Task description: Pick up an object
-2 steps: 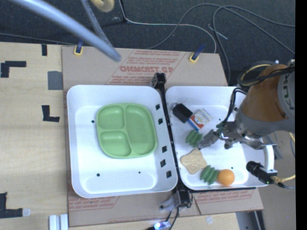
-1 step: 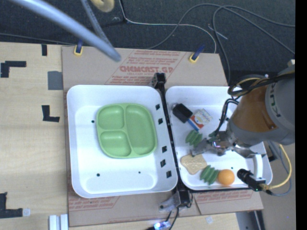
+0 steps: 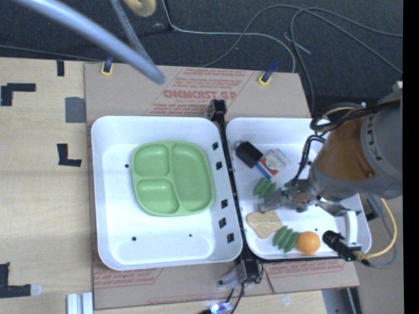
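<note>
Toast (image 3: 264, 224) lay flat in the right bin (image 3: 298, 126) beside green pieces (image 3: 265, 188) and an orange (image 3: 308, 242), loose for picking. Just above it, the gripper (image 3: 278, 201) hung low; its grip state could not be told.

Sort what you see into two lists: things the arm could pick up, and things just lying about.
Part of the job:
claw
green ridged piece
toast slice
orange ball
black block
small printed packet

Just lying about:
green divided plate
left bin
cables
</note>
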Robot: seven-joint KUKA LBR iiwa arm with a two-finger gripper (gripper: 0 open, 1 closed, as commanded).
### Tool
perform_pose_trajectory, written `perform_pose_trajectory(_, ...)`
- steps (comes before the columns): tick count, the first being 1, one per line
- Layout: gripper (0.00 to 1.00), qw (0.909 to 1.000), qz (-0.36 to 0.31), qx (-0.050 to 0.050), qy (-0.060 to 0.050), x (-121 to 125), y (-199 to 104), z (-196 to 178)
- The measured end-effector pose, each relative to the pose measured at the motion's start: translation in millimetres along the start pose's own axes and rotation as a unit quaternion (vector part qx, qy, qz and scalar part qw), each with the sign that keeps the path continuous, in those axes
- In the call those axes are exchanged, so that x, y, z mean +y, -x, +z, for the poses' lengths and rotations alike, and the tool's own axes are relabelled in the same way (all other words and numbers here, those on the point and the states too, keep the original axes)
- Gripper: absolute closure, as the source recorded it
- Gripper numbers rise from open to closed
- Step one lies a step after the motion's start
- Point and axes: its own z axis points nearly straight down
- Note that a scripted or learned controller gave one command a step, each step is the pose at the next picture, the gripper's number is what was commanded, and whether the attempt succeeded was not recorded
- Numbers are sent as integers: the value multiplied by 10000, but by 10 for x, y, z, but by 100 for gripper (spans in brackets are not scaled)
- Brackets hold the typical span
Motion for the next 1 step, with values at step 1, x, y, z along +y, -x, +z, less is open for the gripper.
perform_pose_trajectory(1,100,10000,-4,10,22,17,-14,-117)
